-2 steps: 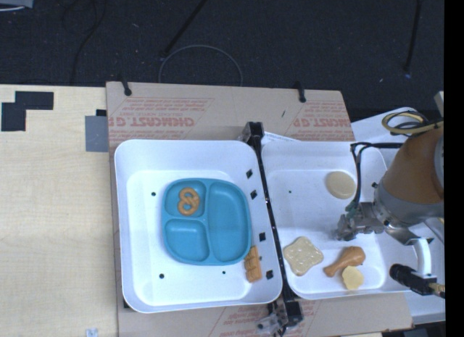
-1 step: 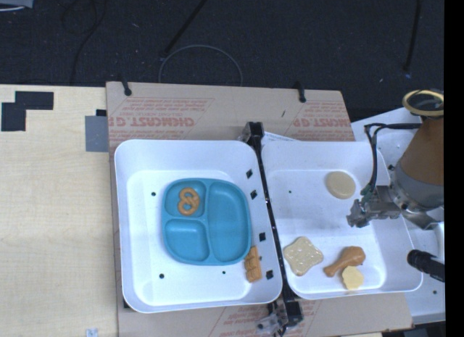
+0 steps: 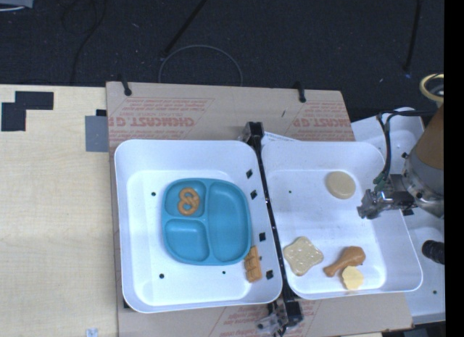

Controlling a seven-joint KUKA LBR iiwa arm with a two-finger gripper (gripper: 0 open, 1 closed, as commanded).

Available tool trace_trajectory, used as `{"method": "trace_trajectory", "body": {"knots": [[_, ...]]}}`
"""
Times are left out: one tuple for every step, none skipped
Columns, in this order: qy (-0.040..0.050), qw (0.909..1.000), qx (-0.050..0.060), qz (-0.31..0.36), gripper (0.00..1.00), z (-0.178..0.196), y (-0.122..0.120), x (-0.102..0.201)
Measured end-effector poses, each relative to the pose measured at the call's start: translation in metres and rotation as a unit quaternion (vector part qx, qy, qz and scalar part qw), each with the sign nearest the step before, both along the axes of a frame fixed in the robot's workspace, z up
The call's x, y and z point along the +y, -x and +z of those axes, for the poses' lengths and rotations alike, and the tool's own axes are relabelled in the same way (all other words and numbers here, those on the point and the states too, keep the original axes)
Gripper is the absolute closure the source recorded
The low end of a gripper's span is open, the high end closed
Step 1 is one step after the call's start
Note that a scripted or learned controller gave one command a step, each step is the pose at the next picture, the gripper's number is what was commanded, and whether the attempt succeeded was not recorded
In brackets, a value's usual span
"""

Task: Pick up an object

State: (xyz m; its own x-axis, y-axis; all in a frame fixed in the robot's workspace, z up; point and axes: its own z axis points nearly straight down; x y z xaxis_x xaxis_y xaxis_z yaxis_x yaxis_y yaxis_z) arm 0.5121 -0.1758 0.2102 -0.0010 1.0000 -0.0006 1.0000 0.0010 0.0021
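Two white bins sit side by side on the tabletop [image 3: 58,205], and the jaws [image 3: 371,204] hang at the right edge of the right bin [image 3: 319,158], low over its floor, with nothing visible between them. Whether they are spread or pressed together I cannot tell; the tips are too small and dark to read.

By my reading the step in hand is the approach: no food is gripped yet, and a target has to be chosen. Nearest the jaws is a pale round cookie [image 3: 340,184], just to their left and slightly farther back. In front of the jaws, toward the near wall of the bin, lie a brown chicken drumstick [image 3: 346,259] and a small yellow piece [image 3: 352,278] that touches its thick end. Farther left of those rests a slice of toast [image 3: 302,254].

The next move probably calls for a short shift left and a straight descent over the cookie. It looks flat and smooth, lying face down on the bin floor, so the tips would need to straddle its rim.

Well to the left of the jaws, the left bin [image 3: 138,161] holds a blue divided plate [image 3: 225,219] with a pretzel [image 3: 189,201] in one compartment, and an orange snack [image 3: 252,264] beside the plate.
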Motion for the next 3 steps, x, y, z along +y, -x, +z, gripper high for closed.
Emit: {"method": "trace_trajectory", "body": {"knots": [[-0.0003,1.0,0.001,0.0,1.0,0.018,0.0,-0.001],[-0.002,1.0,0.003,0.002,1.0,0.01,-0.005,0.052],[-0.0018,1.0,0.002,0.002,1.0,0.004,-0.026,0.107]]}}
